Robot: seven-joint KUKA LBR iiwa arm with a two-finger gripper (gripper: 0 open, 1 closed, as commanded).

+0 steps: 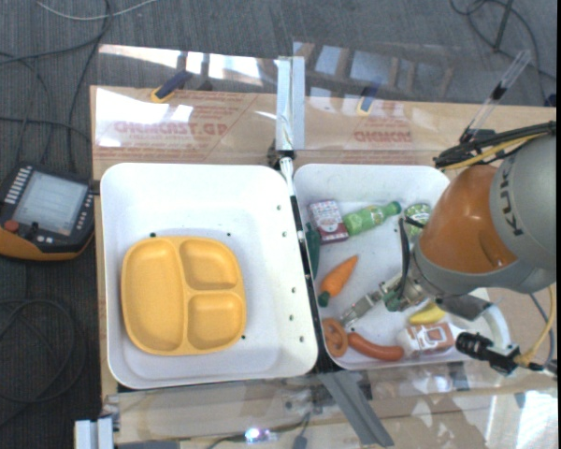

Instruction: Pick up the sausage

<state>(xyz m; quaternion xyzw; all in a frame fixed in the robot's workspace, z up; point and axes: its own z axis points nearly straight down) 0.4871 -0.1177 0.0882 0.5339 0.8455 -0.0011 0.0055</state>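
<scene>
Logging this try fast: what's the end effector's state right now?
End effector: open, holding nothing, poised just above the sausage.

The sausage [375,348] is a smooth, reddish-orange link with rounded ends, lying flat and nearly level, its right end dipping slightly. It rests low in the frame, right of centre, along the right-hand bin's bottom edge.

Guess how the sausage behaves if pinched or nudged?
The sausage looks round and smooth, so it may roll or slip from a pinch. It lies by the right bin's near wall, which could block a finger. It probably weighs little.
</scene>
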